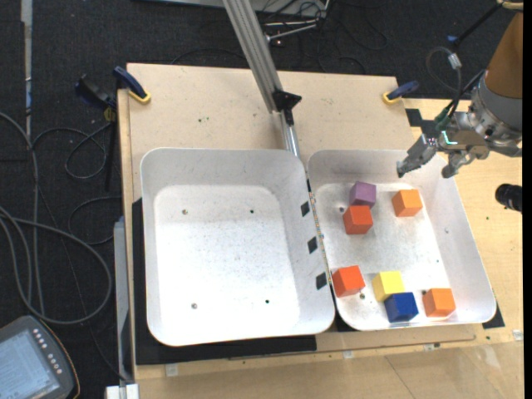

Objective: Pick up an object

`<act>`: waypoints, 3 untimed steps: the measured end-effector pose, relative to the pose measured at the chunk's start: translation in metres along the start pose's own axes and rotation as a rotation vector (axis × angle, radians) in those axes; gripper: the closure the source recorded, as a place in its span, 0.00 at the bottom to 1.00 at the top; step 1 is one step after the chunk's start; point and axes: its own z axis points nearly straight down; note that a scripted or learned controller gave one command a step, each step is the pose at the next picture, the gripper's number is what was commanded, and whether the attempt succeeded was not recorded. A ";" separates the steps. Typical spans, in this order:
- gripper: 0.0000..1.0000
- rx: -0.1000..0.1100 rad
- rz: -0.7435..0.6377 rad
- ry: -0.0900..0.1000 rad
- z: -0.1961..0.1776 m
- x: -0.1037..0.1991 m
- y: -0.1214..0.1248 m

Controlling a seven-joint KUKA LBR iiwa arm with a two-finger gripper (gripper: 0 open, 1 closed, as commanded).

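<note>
Your gripper (431,160) hung over the right bin's (465,248) far rim, jaws spread apart with nothing between them. Inside that bin you had 7 cubes: the orange cube (406,202) lay nearest, the purple cube (362,193) beside it.

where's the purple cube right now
The purple cube sits in the right bin, toward its far end, touching the red cube just in front of it, with an orange cube to its right.
</note>
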 end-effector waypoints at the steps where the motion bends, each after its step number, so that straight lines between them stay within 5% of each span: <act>1: 0.00 -0.003 -0.001 -0.001 -0.002 0.000 0.001; 3: 0.00 0.003 0.003 0.000 0.114 -0.001 -0.016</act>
